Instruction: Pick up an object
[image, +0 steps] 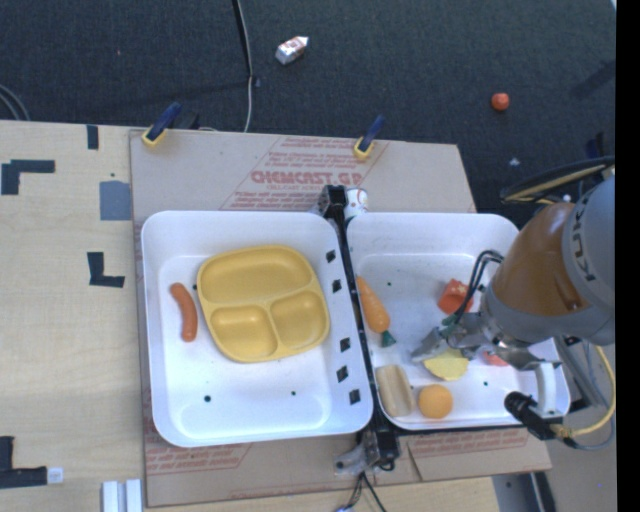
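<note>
I am reaching in from the right of the frame, and my fingers (437, 345) are hovering low in the right bin (420, 232), just above a pale yellow toy food piece (447, 368) at the lower middle of that bin. The fingers look slightly apart and nothing is sitting between them, so I am holding nothing yet.

The yellow piece seems the nearest target. I judge it to be light, hollow plastic, stiff and smooth, so it may be slipping sideways if I pinch off-centre; I should be closing across its narrow width, near the middle. Its long axis is running roughly left to right in the frame, tilted a little.

Around it, an orange ball-shaped fruit (435, 401) is lying just below, a tan bread-like roll (392, 388) is standing lengthwise to its left, and a toy carrot (373, 307) is pointing up and left along the divider. A red piece (453, 296) is resting higher up, near my wrist.

In the left bin (160, 330), a yellow divided tray (262, 300) and a sausage (184, 311) are lying well apart from me.
</note>
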